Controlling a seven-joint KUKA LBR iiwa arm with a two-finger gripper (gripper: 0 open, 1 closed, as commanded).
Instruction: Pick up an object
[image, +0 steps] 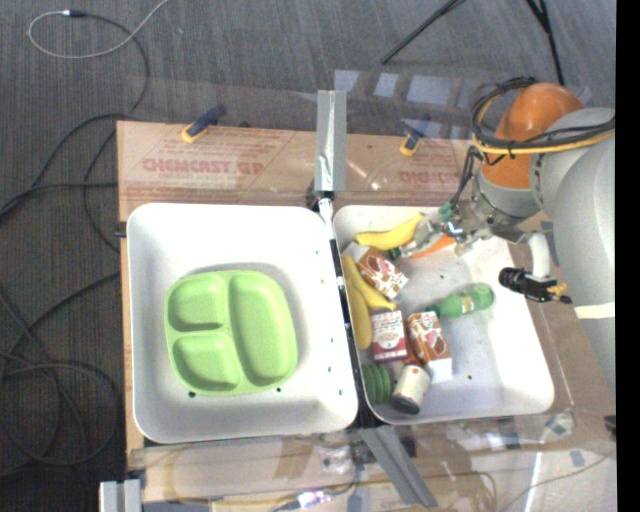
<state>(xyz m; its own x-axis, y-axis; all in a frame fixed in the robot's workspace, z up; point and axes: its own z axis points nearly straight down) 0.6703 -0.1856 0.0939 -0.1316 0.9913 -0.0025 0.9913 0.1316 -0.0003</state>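
The right bin (500, 390) holds several small objects. A yellow banana (388, 236) lies at its far left corner, and a second banana (357, 290) runs along the left wall. Between them sits a small brown and white carton (382, 274). Two more cartons (388, 335) (426, 336) lie mid-bin, with a green bottle (468, 300) to their right, a white cup (409, 388) and a dark green round piece (376, 382) near the front. My gripper (450, 226) hangs low at the bin's far edge, over an orange carrot-like piece (432, 246) beside the banana.
The left bin (160, 400) carries a lime green three-section tray (232, 330). The grey arm with its orange band (530, 115) fills the upper right. A black fitting (528, 283) juts over the right bin's right side. Cables lie on the floor at left and top.
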